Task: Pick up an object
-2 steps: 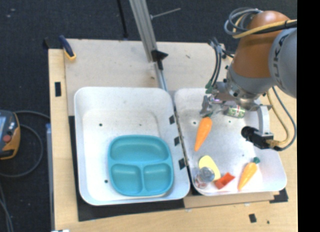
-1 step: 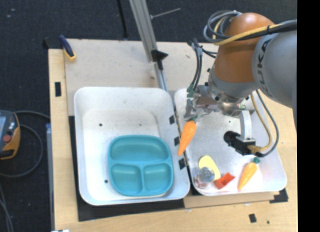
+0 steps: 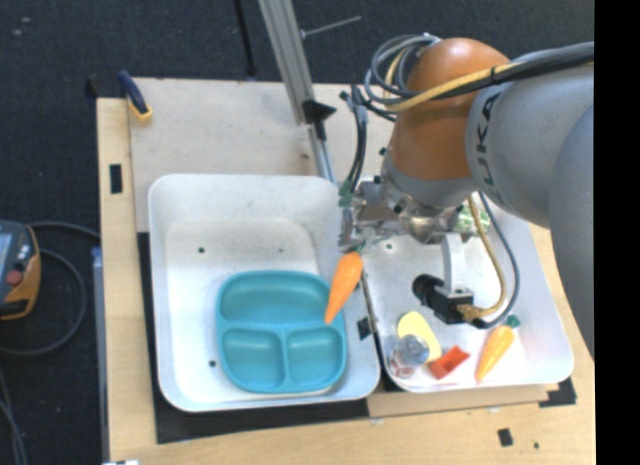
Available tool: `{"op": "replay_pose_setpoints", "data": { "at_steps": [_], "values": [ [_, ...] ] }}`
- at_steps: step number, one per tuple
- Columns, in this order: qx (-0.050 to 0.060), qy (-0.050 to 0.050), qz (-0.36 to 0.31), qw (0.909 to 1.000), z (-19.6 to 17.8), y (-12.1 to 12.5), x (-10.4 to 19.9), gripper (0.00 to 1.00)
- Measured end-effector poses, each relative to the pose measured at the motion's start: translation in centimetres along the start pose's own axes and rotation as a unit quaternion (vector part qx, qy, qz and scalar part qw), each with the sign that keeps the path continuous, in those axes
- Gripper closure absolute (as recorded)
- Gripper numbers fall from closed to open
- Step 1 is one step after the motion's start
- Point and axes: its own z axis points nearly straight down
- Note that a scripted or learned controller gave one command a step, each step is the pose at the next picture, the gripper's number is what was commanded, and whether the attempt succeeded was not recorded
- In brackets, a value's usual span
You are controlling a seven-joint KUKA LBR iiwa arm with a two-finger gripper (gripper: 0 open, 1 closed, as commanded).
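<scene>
My gripper hangs over the divide between the two white bins, shut on the top end of an orange toy carrot. The carrot dangles tilted, tip pointing down and left, over the right rim of the left bin and the corner of a teal divided tray. The grey arm with its orange band reaches in from the right and hides the back of the right bin.
At the front of the right bin lie a yellow piece, a small grey-red item, a red piece and a second small carrot. A slanted aluminium rail rises behind the bins.
</scene>
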Motion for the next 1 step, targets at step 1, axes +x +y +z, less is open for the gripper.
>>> {"op": "replay_pose_setpoints", "data": {
  "at_steps": [1],
  "values": [
    [0.0, 0.001, 0.0, 1.0, 0.28, -0.87, 4.19, 1.0]
  ]
}}
